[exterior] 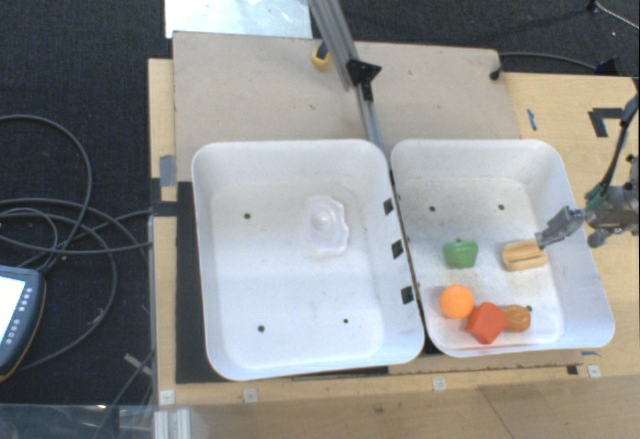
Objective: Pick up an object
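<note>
left to right. the shallow white plastic left bin (220, 327) sat on the desk (440, 87) w/ one thing in it, a clear, see-through plastic blob (326, 225) near its middle, prob hard for a program to spot since it barely stood out from the white floor. the bins touched edge to edge, w/ black clips (396, 249) along the shared rim, likely there to keep the two from sliding apart.

the shallow white plastic right bin (470, 167) carried the rest, all bunched in its near half: a small green pepper-shaped toy (460, 252), a round orange ball (456, 302) below it, a red block (486, 323) touching a small orange-brown piece (516, 318), and a tan wooden block (522, 255) just right of the green toy. bunched like that, the red block and its neighbour looked awkward to separate; the tan block lay apart from them, so it read as the easier pick.

the end effector (556, 227) hung at the right rim of that bin, reaching in from the right edge. too small and blurred to tell its opening state. nothing was seen held in it. the tan wooden block lay just left of its tip and slightly toward the near side, v. close, whether touching couldn't be told. the green toy was further left, the ball and red block further toward the near edge.
</note>
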Robot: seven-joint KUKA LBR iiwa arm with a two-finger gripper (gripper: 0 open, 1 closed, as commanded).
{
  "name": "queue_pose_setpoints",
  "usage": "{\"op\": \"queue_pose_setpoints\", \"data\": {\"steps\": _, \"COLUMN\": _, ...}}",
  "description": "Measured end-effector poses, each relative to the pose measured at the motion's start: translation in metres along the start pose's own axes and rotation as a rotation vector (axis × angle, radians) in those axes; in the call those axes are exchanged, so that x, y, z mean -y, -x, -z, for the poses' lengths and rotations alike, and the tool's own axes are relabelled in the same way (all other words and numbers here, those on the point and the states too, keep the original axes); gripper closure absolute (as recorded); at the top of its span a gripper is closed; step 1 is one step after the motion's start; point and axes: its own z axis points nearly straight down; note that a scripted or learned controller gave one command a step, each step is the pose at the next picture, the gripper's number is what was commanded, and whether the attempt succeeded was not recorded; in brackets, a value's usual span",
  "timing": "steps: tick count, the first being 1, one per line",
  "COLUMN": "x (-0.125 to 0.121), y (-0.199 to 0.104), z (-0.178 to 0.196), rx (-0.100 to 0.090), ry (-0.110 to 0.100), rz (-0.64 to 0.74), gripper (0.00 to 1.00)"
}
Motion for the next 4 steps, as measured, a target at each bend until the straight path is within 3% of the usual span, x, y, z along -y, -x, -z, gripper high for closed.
{"op": "queue_pose_setpoints", "data": {"steps": 2, "x": 0.008, "y": -0.003, "z": -0.103, "rx": -0.001, "ry": -0.001, "rz": 0.000, "gripper": 0.00}}
{"op": "queue_pose_setpoints", "data": {"steps": 3, "x": 0.007, "y": -0.001, "z": -0.089, "rx": 0.002, "ry": 0.007, "rz": 0.001, "gripper": 1.00}}
{"op": "queue_pose_setpoints", "data": {"steps": 4, "x": 0.009, "y": -0.002, "z": -0.026, "rx": 0.004, "ry": 0.011, "rz": 0.004, "gripper": 1.00}}
